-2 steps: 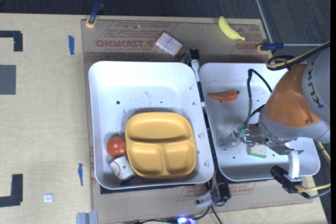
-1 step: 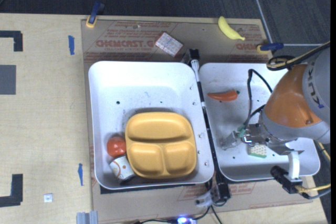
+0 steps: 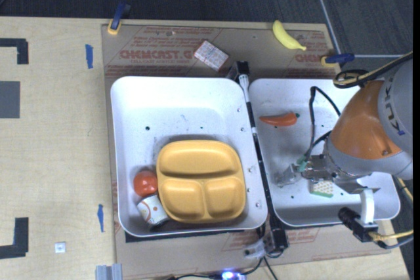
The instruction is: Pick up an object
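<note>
Two bins, arm low over the right one

Two shallow white bins sit side by side on a cardboard sheet (image 3: 216, 42) on the bench. Left bin (image 3: 131, 141): a yellow three-compartment tray (image 3: 200, 179) lies upside-down-looking near the front edge, filling most of the front half. Tucked at its left side are an orange-red ball (image 3: 145, 182) and, just in front of that, touching the tray, a small white-and-orange item (image 3: 152, 209) – can't tell what it is.

Right bin (image 3: 275, 98): a red chili pepper w/ green stem (image 3: 278, 119) lies toward the back-left corner, well apart from the arm. The gripper (image 3: 292, 174) is down near the bin's middle, pointing left, the orange-banded wrist (image 3: 361, 131) behind it on the right. Metal fingers (image 3: 286, 176) look close together, but whether they're clamped or parted can't be told; nothing seen between them. Just beside the gripper, toward the front edge, a small pale checkered piece (image 3: 322, 189) lies on the bin floor, partly under the wrist.

Outside the bins, on the cardboard: a yellow banana (image 3: 287, 35) near the back-right corner, a small patterned box (image 3: 210, 54) at the back edge's middle. Blue clamps (image 3: 119, 15) hold the sheet's corners.
</note>
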